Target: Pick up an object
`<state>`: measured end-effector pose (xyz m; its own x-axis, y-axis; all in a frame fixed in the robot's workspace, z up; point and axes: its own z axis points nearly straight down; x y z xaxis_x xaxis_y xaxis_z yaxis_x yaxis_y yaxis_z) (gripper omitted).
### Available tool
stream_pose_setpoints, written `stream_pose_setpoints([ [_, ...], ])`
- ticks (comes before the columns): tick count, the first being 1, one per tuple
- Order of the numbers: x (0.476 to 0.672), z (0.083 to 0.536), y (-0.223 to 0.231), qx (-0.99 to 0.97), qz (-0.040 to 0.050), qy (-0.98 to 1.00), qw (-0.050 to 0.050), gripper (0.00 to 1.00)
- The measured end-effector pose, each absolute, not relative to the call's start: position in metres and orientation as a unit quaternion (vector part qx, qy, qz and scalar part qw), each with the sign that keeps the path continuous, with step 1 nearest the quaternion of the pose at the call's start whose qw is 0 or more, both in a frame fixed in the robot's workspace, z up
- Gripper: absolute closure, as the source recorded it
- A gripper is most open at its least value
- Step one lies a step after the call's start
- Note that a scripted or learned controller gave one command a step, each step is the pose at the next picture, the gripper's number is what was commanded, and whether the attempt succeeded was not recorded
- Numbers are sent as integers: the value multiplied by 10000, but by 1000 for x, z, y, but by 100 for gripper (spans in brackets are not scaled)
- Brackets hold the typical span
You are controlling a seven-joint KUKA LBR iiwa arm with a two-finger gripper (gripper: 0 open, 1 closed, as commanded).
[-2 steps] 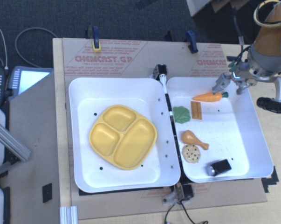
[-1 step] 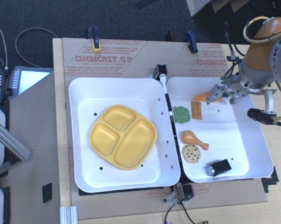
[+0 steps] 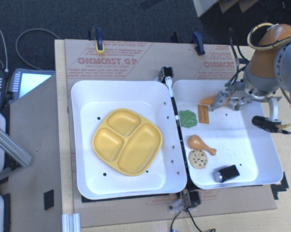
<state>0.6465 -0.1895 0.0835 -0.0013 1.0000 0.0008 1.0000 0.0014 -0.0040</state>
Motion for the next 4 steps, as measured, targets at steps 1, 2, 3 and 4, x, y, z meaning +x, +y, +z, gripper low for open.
stream_pose_setpoints([
  [1, 648, 96, -190, -7063, 3, -7079, -5, 100],
  [2, 650, 141, -185, -7067, -14, -7076, -29, 100],
  [3, 657, 199, -177, -7064, -17, -7078, -35, 100],
  [4, 661, 243, -181, -7068, -15, -7074, -36, 100],
])
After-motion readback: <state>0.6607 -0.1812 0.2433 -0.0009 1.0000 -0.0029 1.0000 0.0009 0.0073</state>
